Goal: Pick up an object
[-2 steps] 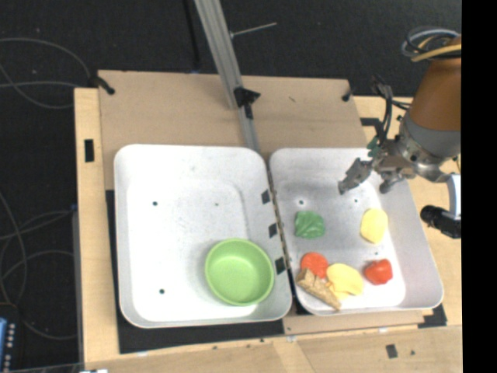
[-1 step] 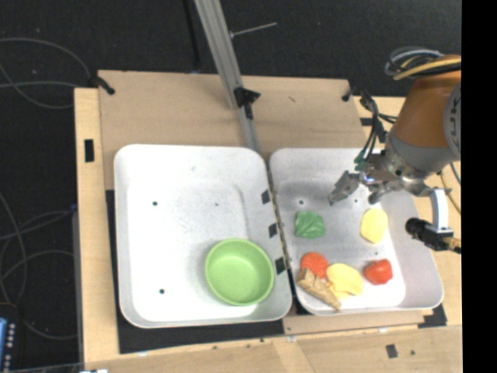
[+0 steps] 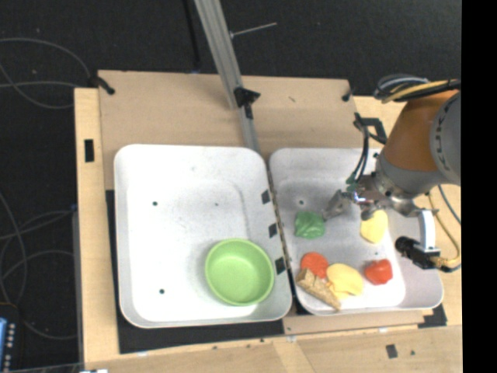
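1. End effector (image 3: 339, 205) sits low in the right bin (image 3: 311, 165), approx mid-bin, pointing toward the left side. Can't tell from up here whether it's spread or closed; too small and grey on grey. I see nothing between the tips, so I treat it as not carrying anything.
2. Nearest target: green lump (image 3: 310, 224), just below-left of the tip, near but apart as far as I can judge. That's my pick.
3. To do it well, I'd centre over the green lump first, then go straight down. It looks soft and irregular, so straddle its widest part w/ a firm close.
4. Yellow piece (image 3: 373, 226) lies just beside the wrist, on the right. I'd avoid sweeping that way; the arm could nudge it.
5. Further out, along the bin's near edge: orange-red piece (image 3: 314, 263), yellow lump (image 3: 345, 279) touching a tan wedge (image 3: 318, 289), red piece (image 3: 378, 271). Crowded, poor first choice.
6. Left bin (image 3: 171, 185) holds a green bowl (image 3: 239, 271); well apart, across the divider. Skip it.
7. Lift slow and check the pick held before moving off the counter (image 3: 171, 111).
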Controlling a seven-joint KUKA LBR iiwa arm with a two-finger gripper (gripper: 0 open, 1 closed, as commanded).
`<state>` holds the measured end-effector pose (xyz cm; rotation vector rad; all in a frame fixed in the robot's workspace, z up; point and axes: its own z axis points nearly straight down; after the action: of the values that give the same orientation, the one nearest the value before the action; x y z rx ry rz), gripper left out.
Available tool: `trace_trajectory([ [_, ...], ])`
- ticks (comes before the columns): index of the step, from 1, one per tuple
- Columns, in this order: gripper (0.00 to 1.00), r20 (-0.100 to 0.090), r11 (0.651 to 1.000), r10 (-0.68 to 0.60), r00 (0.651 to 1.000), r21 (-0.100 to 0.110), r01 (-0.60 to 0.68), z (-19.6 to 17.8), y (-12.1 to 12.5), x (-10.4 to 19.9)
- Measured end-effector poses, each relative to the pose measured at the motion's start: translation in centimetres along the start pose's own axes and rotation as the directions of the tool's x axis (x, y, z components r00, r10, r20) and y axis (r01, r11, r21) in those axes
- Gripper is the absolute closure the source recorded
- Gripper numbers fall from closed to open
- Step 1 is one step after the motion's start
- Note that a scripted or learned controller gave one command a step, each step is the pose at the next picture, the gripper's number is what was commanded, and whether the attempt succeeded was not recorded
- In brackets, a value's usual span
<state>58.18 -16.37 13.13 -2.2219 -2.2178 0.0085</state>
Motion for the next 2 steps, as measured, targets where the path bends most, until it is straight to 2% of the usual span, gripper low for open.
trace_trajectory([
  [1, 1.00, -0.002, 1.000, 0.004, 1.000, -0.010, -0.004, -1.5, 0.3, 0.0],
  [2, 1.00, -0.001, 1.000, -0.005, 1.000, -0.013, 0.005, -6.9, 1.5, -0.2],
])
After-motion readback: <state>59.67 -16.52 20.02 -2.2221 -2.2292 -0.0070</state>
